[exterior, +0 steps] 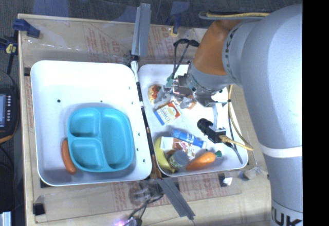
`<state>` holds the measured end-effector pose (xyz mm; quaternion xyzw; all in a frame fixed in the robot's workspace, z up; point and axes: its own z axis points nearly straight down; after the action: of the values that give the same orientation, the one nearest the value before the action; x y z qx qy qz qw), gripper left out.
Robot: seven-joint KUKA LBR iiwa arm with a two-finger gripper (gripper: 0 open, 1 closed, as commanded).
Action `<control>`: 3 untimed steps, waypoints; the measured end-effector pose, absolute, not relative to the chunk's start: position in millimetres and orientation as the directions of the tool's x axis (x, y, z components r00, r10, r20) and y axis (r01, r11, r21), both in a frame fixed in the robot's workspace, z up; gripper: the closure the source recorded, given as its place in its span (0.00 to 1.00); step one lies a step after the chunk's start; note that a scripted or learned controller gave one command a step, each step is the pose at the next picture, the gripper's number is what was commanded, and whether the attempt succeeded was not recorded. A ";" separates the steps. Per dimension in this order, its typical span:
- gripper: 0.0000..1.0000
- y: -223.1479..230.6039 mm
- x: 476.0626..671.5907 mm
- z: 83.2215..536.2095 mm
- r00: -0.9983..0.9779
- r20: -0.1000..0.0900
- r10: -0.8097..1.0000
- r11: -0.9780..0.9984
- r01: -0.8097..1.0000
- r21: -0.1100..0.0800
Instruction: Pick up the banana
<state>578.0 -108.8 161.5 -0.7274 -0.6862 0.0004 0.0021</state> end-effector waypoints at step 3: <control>0.00 -177.9 476.5 161.4 0.450 0.000 0.893 -0.450 0.893 -0.005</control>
<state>476.5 -177.9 161.4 -0.8514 -0.5244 0.0014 0.0021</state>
